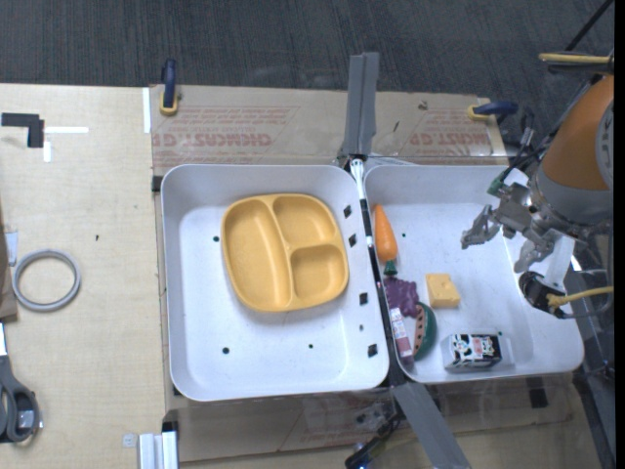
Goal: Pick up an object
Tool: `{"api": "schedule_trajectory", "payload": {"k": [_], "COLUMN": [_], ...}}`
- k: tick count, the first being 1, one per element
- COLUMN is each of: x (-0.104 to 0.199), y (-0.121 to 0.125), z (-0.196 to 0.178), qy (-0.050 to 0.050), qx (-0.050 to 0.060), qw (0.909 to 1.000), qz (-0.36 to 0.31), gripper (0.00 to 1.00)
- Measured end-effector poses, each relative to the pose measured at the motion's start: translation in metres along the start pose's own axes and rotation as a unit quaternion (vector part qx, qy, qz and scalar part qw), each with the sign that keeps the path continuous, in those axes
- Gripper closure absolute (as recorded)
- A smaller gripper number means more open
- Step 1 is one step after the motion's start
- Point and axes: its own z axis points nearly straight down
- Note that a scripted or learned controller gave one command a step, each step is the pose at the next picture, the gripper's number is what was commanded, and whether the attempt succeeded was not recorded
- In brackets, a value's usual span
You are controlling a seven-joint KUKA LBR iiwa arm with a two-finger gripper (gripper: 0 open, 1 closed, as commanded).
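Observation:
My gripper (502, 243) hangs over the right side of the right bin (430, 195), its fingers spread open with nothing between them. Below and left of it lie a yellow cheese wedge (442, 290) and a small black-and-white milk carton (474, 351). Against that bin's left wall lie an orange carrot (385, 234), a purple grape bunch (400, 294) and a watermelon slice (424, 331). All of them rest on the bin floor, apart from the gripper.
The left bin (195, 340) holds a yellow divided plate (284, 252). On the wooden bench to the left lie a grey tape ring (43, 279) and scissors (17, 410). A grey divider bar (362, 106) runs between the bins at the back.

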Motion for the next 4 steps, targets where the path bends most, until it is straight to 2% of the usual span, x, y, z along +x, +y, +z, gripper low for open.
{"api": "schedule_trajectory", "payload": {"k": [1, 2, 3, 4], "x": [0.0, 0.001, -0.02, -0.007], "y": [0.0, -0.063, -0.031, 0.02], "z": [0.0, 0.063, 0.072, 0.073], "qy": [0.0, 0.002, 0.002, 0.001], "qx": [0.0, -0.002, -0.004, -0.001], "qw": [1.0, 0.9941, 0.9978, 0.9946], "qz": [0.0, 0.108, 0.066, 0.104], "gripper": [0.0, 0.0, 0.0, 0.0]}}
